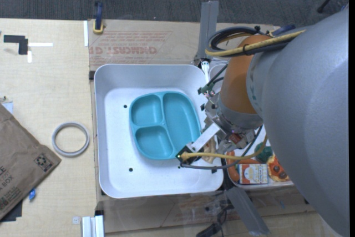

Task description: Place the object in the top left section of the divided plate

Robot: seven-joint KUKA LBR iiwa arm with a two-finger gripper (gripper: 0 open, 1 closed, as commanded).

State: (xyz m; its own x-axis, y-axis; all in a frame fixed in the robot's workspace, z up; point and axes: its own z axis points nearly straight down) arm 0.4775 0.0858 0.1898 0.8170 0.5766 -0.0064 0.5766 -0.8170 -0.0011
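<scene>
A teal divided plate lies in the left white bin, with three sections that show bare teal. My gripper hangs low over the inner edge of the right bin, just right of the plate's lower right rim. The grey arm and its orange band cover most of the right bin. An orange and white packet and a small orange item lie in the right bin beneath the arm. Whether anything sits in the gripper is hidden.
A grey tape ring and a brown cardboard box rest on the bench left of the bins. A cardboard sheet lies behind the left bin, with a blue clamp at its corner.
</scene>
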